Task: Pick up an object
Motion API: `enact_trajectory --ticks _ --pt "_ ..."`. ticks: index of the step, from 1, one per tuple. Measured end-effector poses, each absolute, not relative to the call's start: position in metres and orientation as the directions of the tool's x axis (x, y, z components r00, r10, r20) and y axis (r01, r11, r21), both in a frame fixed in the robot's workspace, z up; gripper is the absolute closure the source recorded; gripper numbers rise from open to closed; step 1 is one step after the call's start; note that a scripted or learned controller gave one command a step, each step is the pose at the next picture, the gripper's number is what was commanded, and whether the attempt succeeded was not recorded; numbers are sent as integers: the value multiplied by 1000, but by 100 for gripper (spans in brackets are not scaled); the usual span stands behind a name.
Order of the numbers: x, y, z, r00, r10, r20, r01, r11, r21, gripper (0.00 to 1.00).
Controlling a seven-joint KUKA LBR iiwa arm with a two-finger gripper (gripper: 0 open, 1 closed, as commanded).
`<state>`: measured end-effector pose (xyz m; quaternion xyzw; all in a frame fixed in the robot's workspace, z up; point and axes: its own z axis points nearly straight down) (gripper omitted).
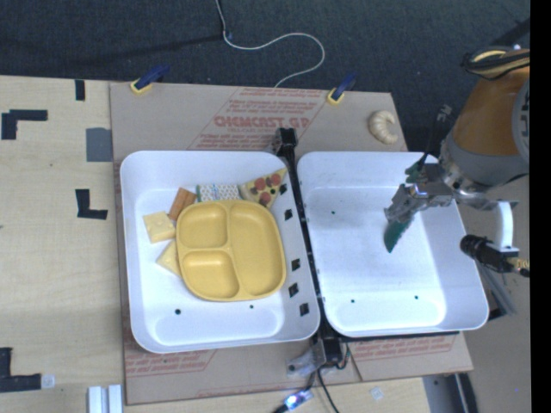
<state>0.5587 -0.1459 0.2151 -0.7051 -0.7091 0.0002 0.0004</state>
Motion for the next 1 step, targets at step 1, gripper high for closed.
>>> enact_trajectory --ticks 1 --pt "575 -94 227 -7 1000 2 1000 7 0 100"
